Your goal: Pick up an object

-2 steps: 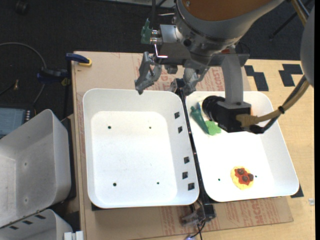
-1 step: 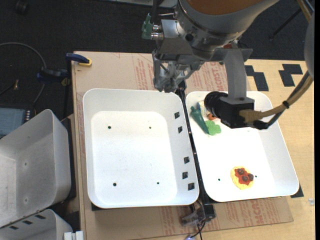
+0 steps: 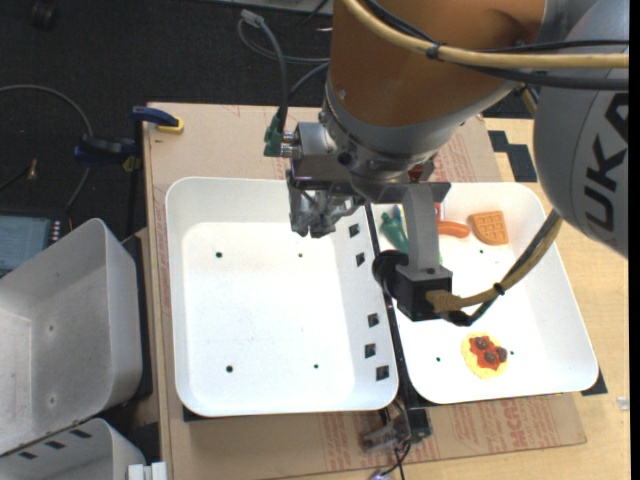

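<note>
**Gripper over the left bin, objects waiting in the right**

The grey arm with its orange band reached in from the right and far side, and its dark two-finger gripper (image 3: 318, 220) hung over the far right corner of the shallow white left bin (image 3: 200, 268), close to the divide between the two bins. Whether its fingers were parted or closed could not be told from this slanted view; nothing was visible between them.

The candidate objects all lay in the shallow white right bin (image 3: 560, 358). An orange waffle-shaped toy (image 3: 489, 227) sat near the far side, with a slim orange-red piece (image 3: 453, 230) just to its left and a green item (image 3: 393, 228) partly hidden behind the arm's hardware. A small yellow disc with red and dark toppings (image 3: 486, 356) rested near the front, well apart from the others.

By the look of it, the pick had not been made: no object was lifted. What remained was the whole of it: moving over the right bin, descending on one item, closing, and raising it.
</note>
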Available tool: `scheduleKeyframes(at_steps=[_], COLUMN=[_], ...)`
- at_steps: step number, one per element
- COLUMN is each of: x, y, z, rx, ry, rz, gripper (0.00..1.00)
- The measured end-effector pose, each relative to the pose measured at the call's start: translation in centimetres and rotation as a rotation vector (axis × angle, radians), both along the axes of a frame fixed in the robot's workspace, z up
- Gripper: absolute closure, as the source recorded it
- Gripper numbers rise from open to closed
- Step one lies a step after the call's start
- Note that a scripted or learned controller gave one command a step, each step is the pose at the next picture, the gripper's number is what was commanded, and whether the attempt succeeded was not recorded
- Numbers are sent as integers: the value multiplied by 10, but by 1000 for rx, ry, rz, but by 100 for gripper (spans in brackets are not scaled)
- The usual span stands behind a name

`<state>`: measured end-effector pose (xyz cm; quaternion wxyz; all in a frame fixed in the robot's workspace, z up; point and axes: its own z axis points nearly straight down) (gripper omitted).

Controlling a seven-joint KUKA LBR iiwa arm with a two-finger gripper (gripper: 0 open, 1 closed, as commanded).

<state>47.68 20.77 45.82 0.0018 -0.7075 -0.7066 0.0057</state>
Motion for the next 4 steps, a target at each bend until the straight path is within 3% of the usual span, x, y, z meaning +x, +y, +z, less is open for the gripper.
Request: scheduleKeyframes(at_steps=[1, 2, 3, 4], x=[1, 1, 1, 1], y=[0, 23, 22, 23], z=[6, 89, 84, 94], rx=[5, 10, 5, 5], ry=[-10, -20, -10, -11], rz=[1, 7, 5, 8], gripper=[0, 0, 0, 100])
